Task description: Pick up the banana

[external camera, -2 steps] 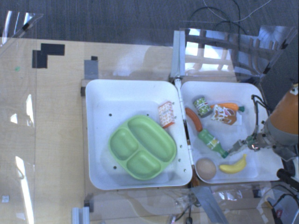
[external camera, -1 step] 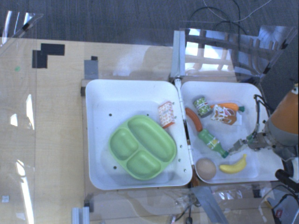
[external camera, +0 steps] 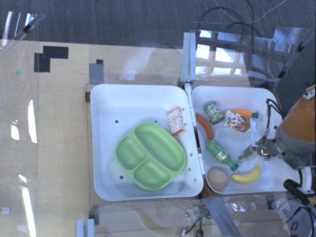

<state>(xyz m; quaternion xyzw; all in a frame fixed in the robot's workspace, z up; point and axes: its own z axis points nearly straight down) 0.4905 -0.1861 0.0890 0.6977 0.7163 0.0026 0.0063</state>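
Yellow banana (external camera: 247, 174) lies near the front edge of the right bin (external camera: 261, 95), at about 5 o'clock, just right of a tan egg (external camera: 217, 177). Gripper (external camera: 252, 152), at about 12 o'clock from the banana, holds nothing; its opening cannot be told. Farther back lie a green bottle (external camera: 220, 155) and a red sausage (external camera: 204, 125).

Arm (external camera: 296, 127): rounded orange band over a grey wrist section. Black cable looped along its left side. Small metallic hand (external camera: 253, 151), dark fittings behind it.

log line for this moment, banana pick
gripper above right bin | banana lying free near front edge, beside egg | not grasped
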